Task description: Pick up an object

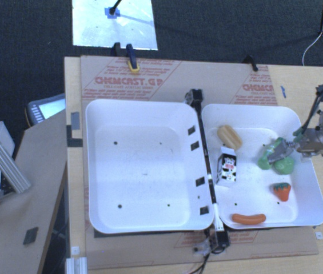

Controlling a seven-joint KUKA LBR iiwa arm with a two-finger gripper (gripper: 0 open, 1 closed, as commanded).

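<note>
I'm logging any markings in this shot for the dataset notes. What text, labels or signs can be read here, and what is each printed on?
"CHEMCAST GP", red print on the brown board under the bins, left of centre.
The same red print on the board's right part, partly legible only.
The small black-and-white carton in the right bin bears a cow-like picture; any words are too small to read.

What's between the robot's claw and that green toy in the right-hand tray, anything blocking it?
Nothing visible blocks it. The gripper is already right at the green toy in the right bin. The carrot, cow-print box, bread roll and sausage all lie apart from it.
</note>
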